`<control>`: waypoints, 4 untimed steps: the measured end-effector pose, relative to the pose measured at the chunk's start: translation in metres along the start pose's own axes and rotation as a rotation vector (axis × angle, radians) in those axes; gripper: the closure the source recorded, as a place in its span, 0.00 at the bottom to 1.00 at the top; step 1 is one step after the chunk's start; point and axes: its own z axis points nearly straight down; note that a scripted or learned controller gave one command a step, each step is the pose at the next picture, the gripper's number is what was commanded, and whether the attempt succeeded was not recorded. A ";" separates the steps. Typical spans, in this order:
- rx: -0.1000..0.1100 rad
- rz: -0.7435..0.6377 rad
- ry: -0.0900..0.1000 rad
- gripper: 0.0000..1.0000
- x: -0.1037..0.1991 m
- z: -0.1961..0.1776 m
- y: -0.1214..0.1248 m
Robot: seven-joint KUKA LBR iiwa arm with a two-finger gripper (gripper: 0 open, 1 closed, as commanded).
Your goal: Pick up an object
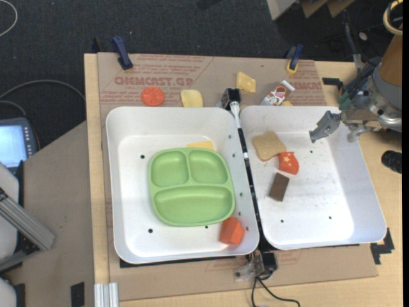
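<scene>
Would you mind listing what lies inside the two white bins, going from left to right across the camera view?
green divided plate → orange piece at the left bin's near right corner → tan bread slice → brown block → red-orange piece → gripper over the right bin's far edge.

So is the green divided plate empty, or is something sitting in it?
Empty. The green plate shows three bare compartments; the orange piece lies outside its lower right corner, on the bin floor.
</scene>
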 end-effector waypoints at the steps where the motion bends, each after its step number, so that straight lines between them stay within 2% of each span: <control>1: 0.011 -0.004 0.004 0.00 0.049 0.113 0.011; 2: 0.006 0.002 0.001 0.00 0.032 0.180 0.004; 3: -0.004 0.002 -0.001 1.00 0.032 0.165 0.006; 4: -0.003 0.002 -0.001 0.00 0.032 0.166 0.006</control>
